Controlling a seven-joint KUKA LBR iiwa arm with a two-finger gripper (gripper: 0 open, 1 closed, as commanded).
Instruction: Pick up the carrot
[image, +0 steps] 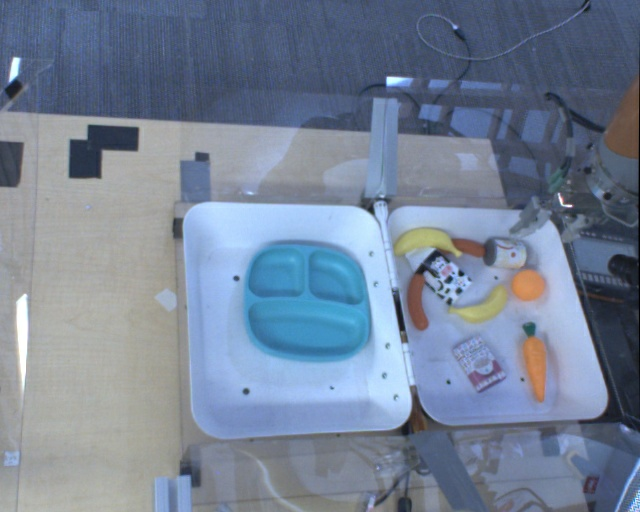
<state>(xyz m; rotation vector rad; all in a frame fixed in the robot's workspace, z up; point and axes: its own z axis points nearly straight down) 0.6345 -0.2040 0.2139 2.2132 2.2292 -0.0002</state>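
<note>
In the right bin (590, 395), near its front right corner, lies one carrot (536, 366), green top pointing away, apart from neighbours. Around it: one orange (528, 286), a small red carton (479, 363), two bananas (480, 305), one sausage (417, 300). Left bin (210, 390) holds one blue tray (305, 302). Hand (537, 216) hovers at the bin's far right rim, partly cut off; its spread cannot be told.

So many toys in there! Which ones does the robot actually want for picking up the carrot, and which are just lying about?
Part of the job:
carrot, in the right bin
gripper, at that bin's far right corner

Just lying about:
two bananas
orange
sausage
cow-patterned toy
small can
red-and-white packet
blue divided plate, in the left bin
</note>
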